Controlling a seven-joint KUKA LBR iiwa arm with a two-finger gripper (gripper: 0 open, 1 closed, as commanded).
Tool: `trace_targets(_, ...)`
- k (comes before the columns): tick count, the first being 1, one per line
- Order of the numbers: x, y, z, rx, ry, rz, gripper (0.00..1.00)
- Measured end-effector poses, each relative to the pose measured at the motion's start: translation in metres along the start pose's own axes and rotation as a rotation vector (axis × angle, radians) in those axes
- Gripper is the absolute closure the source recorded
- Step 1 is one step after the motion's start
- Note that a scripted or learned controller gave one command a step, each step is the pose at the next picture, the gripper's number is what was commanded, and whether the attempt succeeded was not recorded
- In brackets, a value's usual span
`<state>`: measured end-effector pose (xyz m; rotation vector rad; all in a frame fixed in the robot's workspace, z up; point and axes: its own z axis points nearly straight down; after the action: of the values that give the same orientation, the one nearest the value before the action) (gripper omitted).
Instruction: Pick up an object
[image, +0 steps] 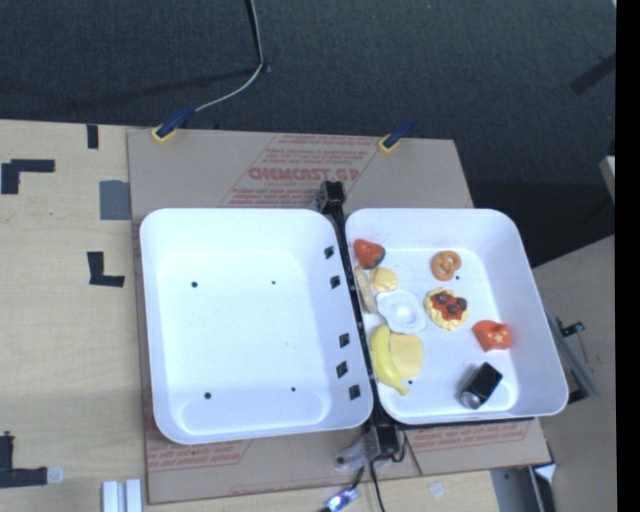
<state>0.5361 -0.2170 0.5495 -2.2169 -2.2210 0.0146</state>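
Observation:
The right bin (520, 300) holds several small toy food items. A red piece (368, 252) lies near its top left. An orange doughnut-like ring (446, 265) sits to the right of that. A small pizza-like disc (447, 308) rests in the middle, beside a white fried egg (402, 312). A yellow banana (388, 360) and a pale yellow piece (406, 352) lie at the lower left. A red-orange chunk (492, 335) sits at the right, and a black block (481, 385) near the front.
The left bin (240, 320) stands against the right one on a cardboard sheet (300, 170). Black clips (345, 340) run along the shared wall. A cable (255, 60) crosses the dark floor behind.

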Motion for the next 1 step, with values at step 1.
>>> trace_targets(1, 0.0315, -0.0529, 0.1932, 0.013, 0.011, 0.002, 1.00)
